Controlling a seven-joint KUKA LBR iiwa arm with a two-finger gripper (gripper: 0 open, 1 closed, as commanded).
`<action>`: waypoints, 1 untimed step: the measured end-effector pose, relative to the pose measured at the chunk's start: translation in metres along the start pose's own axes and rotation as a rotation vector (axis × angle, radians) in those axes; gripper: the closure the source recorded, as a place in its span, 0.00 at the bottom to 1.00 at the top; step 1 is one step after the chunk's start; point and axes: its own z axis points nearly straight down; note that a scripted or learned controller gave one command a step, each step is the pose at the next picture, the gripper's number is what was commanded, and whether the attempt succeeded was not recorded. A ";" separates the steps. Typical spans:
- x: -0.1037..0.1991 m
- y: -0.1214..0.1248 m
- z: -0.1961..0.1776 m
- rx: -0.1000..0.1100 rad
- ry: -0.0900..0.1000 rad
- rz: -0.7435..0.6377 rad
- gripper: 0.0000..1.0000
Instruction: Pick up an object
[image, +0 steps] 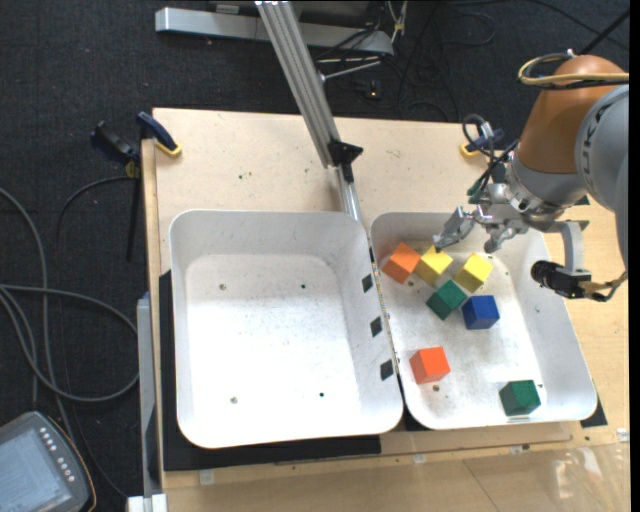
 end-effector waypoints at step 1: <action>0.009 0.005 0.046 -0.014 -0.005 -0.004 0.00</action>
